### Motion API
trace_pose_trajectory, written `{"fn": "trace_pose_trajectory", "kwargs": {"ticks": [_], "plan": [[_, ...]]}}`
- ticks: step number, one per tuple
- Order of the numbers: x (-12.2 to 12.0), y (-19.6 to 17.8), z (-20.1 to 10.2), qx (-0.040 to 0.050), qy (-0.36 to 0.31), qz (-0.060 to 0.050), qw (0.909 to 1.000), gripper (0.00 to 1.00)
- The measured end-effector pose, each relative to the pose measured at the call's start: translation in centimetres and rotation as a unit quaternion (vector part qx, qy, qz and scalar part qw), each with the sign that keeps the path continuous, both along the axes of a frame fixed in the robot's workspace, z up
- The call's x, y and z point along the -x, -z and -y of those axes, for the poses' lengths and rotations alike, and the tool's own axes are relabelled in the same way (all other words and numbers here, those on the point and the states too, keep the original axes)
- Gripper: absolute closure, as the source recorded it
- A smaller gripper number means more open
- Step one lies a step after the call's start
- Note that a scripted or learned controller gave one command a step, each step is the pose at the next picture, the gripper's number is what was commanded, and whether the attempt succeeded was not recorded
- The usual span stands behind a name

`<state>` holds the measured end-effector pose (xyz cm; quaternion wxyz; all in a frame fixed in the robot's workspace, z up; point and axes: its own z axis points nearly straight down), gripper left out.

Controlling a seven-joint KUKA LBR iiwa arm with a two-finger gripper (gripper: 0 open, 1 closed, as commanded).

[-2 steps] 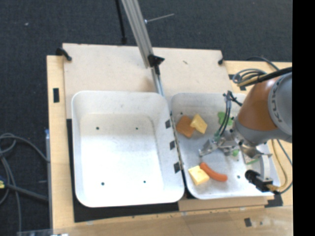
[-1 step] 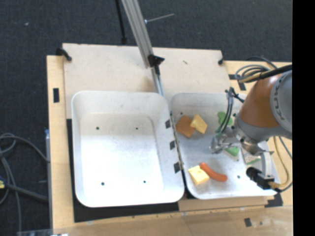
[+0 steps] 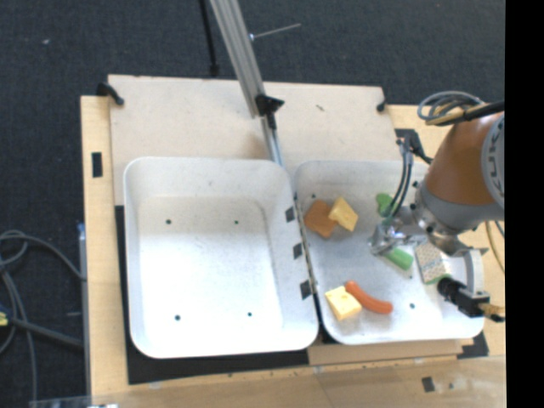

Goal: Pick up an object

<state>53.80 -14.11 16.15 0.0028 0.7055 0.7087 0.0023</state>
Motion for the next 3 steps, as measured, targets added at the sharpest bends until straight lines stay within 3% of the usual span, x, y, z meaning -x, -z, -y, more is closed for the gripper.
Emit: {"fn": "trace_pose_trajectory", "kwargs": {"ticks": [2,3], "plan": [[-1.1,-7.5,0.4,0.0000,-0.001,-0.001,1.0000,1.00],[-2.5,-8.0,-4.7,-0.0011,-0.002,-0.002,1.0000,1.00]]}}
